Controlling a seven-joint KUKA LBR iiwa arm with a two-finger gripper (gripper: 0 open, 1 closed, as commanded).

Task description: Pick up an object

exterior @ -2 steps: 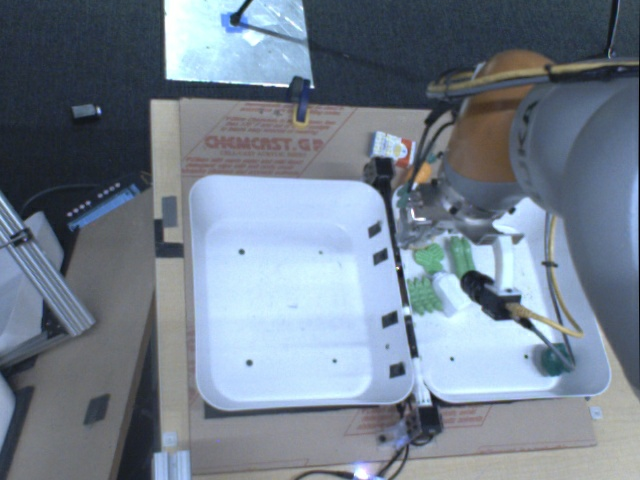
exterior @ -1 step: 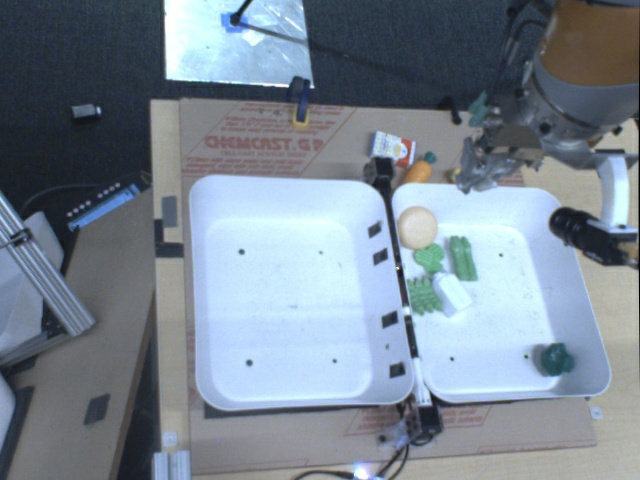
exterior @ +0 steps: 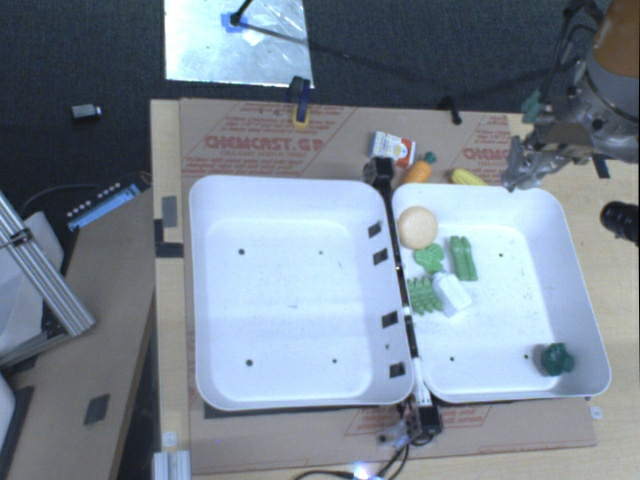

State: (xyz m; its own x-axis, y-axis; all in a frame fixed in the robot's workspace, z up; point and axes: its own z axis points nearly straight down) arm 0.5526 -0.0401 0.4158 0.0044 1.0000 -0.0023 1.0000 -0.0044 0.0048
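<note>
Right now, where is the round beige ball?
The round beige ball lies in the right bin, at its upper left corner, just above the green pieces and beside the divider.

Cream ball (exterior: pixel 418 227), green pieces (exterior: pixel 445 260), white block (exterior: pixel 453 293), teal lump (exterior: pixel 553 359) in right bin (exterior: pixel 575 268).

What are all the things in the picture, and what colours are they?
White bins: 2, white, side by side on the bench; left bin, right bin.
Round ball: 1, cream, right bin, top-left corner.
Green pieces: several, green, right bin, below the ball.
White block: 1, white, among the green pieces.
Dark green lump: 1, teal-green, right bin, bottom-right corner.
Orange toy: 1, orange, behind the bins.
Yellow toy: 1, yellow, behind the right bin.
Shiny sheet: 1, silver, on the floor behind the bench.
Gripper: 1, grey, above the right bin's back rim.
</note>
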